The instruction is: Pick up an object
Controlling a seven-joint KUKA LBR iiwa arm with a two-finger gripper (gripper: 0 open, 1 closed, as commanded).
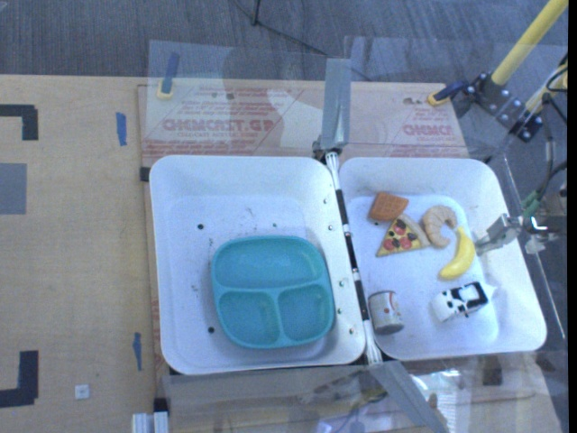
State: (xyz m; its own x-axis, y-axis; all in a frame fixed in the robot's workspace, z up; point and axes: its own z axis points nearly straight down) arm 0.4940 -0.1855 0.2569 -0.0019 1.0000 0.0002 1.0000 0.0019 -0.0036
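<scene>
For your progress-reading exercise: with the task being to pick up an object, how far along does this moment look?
Nothing looks picked up yet. The banana, pizza slice, croissant, cracker, can and toy cow all lie in the right bin. The gripper sits beside the banana's upper end. Grasping and lifting remain.

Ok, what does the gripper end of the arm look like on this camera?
The gripper is a small pale grey, metallic-looking piece with a darker block behind it. Thin dark cables loop above it. It is too small to make out any markings.
</scene>
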